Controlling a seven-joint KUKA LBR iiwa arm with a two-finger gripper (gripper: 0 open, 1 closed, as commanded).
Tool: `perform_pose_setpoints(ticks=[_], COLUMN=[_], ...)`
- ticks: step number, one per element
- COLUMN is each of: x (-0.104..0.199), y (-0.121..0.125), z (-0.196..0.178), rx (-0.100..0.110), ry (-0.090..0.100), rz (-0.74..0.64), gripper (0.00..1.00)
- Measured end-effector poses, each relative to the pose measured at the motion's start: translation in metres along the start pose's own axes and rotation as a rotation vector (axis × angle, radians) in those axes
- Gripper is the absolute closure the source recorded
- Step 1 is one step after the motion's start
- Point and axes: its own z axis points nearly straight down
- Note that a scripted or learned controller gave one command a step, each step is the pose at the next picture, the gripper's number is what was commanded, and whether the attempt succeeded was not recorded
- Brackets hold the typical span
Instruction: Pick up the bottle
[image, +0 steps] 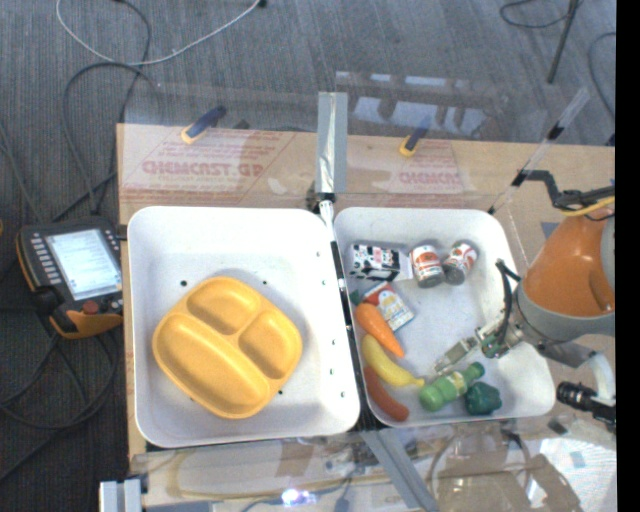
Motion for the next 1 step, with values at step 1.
perform_pose_setpoints(ticks=[1], x=[-0.0190], y=[-0.0125], z=[-0.1398], rx=[0.007], ry=[0.015], rz=[-0.119], gripper=[0.00])
